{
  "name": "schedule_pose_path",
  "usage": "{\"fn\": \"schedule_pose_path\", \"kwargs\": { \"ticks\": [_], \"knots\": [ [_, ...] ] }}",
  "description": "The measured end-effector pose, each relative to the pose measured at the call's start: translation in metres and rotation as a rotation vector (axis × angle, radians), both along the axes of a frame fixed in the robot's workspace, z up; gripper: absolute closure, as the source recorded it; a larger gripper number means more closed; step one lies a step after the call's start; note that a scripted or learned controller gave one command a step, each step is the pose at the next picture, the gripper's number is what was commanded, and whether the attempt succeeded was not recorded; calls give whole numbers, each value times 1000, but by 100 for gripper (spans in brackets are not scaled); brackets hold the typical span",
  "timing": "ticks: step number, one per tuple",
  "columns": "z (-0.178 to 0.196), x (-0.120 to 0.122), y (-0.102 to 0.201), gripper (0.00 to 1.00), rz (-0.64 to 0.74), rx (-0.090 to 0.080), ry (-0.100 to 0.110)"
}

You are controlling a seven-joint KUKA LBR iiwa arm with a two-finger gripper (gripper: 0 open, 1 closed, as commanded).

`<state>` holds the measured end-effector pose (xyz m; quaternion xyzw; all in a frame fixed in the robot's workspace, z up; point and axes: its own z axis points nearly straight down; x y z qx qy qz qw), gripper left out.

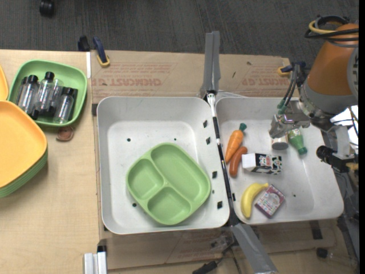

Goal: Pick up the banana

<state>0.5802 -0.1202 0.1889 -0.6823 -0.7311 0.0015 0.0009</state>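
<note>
Banana point(249, 198): yellow, curved, lying in the right bin point(319, 201) near its front wall, touching a pink packet point(269, 201).
Neighbours: 1 milk carton point(262, 162) behind it; 2 carrots point(234, 151) to the left.
Arm: reaches in from the right, gripper point(280, 131) low over the bin's back half, well apart from the banana.
Gripper state: cannot tell.
</note>
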Motion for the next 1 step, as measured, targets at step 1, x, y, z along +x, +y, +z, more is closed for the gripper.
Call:
{"fn": "schedule_pose_path", "kwargs": {
  "ticks": [1],
  "knots": [
    [57,-69,10,100,331,2,-1]
  ]
}}
